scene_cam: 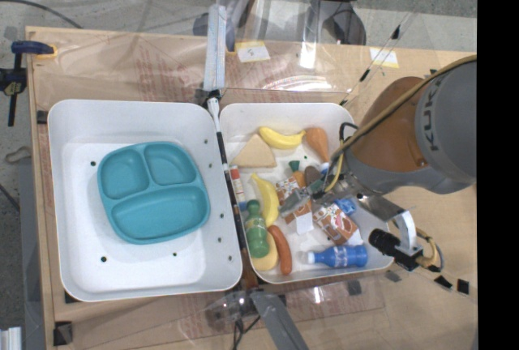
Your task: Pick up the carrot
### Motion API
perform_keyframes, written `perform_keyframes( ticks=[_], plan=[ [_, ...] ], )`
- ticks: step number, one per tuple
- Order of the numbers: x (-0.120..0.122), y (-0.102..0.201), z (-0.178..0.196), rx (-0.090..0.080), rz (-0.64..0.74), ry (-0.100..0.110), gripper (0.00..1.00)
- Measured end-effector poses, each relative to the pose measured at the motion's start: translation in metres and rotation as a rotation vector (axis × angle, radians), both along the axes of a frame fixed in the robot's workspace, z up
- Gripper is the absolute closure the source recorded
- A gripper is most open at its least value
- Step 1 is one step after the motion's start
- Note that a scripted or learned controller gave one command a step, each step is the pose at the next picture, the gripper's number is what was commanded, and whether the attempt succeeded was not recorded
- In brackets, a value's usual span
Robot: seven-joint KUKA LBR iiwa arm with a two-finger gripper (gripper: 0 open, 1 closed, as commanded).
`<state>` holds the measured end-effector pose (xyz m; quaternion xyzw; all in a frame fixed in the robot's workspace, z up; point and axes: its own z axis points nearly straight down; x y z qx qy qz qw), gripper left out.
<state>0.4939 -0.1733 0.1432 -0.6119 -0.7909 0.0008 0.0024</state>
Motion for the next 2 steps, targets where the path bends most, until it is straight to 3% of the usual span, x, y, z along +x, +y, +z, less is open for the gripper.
perform_keyframes(
  ticks=[1, 2],
  plan=[
    [0.077, -0.038, -0.04, -0.007, -0.202, -0.018, 0.0],
    [0.123, -0.089, 0.021, -0.005, 0.197, -0.008, 0.0]
  ],
)
